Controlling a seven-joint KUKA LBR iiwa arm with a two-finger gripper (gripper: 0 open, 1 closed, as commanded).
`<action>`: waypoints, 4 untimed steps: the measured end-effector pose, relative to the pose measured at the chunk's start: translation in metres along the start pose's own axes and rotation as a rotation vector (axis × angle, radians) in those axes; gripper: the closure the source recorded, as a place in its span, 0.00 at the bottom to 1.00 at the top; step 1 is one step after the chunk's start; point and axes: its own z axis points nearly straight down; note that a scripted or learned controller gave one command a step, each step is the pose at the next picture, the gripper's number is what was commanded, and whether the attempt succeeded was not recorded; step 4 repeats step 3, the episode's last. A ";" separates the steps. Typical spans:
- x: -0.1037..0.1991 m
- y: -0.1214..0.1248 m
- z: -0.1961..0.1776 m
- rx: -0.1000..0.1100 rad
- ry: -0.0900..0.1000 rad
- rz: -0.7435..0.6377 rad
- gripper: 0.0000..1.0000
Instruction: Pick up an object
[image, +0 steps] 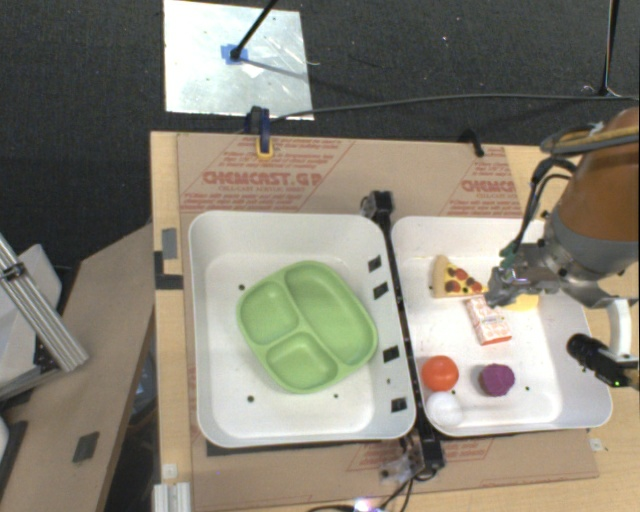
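The right bin (570, 400) holds a pizza slice toy (453, 277), a small red-and-white box (488, 322), an orange-red ball (439, 373), a purple ball (496, 379) and a white ball (444, 406). A yellow object (527, 301) peeks out under the gripper. My gripper (510, 285) hangs low over the bin's upper middle, just right of the pizza slice and above the box. Nothing is visibly held.
The left bin (215, 400) holds a green divided plate (305, 325). A black divider with clips (392, 300) separates the bins. The arm's grey body with orange band (600, 200) covers the right bin's far right corner. A black fixture (600, 358) juts in at right.
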 end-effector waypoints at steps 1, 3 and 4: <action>0.056 0.008 -0.007 0.000 0.001 0.000 1.00; 0.166 0.015 0.005 0.002 0.001 0.002 1.00; 0.166 0.015 0.005 0.002 0.001 0.002 1.00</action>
